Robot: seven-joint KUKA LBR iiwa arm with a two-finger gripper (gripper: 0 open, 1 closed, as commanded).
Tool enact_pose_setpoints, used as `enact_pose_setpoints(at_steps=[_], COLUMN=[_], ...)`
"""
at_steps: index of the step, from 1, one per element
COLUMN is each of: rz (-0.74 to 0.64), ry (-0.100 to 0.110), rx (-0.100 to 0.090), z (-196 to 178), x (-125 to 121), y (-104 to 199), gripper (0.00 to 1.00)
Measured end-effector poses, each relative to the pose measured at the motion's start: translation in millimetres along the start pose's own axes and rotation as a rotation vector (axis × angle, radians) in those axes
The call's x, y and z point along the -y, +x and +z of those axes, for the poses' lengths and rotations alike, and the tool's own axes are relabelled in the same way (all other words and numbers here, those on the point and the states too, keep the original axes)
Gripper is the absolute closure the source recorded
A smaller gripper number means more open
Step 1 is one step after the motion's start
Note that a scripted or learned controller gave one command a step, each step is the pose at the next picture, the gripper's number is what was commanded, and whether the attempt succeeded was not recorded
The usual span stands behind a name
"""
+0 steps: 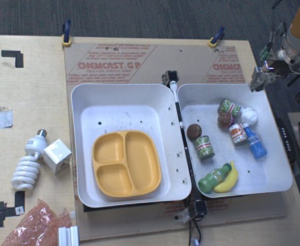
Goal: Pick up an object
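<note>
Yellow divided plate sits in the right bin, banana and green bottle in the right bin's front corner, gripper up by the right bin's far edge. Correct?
One thing is off: the yellow divided plate lies in the left bin, not the right. The rest holds in the camera view: the banana and green bottle lie in the right bin's front corner, and the gripper is by that bin's far edge.

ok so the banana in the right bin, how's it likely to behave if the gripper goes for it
The banana looks like smooth plastic, so it may slip between the fingers. Its curved shape could rock or pivot when nudged. It lies against the green bottle near the right bin front wall, so a push would probably shift both.
</note>
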State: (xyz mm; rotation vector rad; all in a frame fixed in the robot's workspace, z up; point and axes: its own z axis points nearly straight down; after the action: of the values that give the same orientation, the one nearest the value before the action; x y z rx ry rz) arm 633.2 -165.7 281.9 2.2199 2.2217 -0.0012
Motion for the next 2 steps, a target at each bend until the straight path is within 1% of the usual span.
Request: enact_pose_setpoints(at_steps=[1, 2], rz=[0.002, 0.002], ry=[0.0, 0.0], rx=[-0.001, -0.001], z=[140.7, 189.5], x=[-2.6, 120.6], y=[-6.9, 10.5], gripper=[0.0, 0.0])
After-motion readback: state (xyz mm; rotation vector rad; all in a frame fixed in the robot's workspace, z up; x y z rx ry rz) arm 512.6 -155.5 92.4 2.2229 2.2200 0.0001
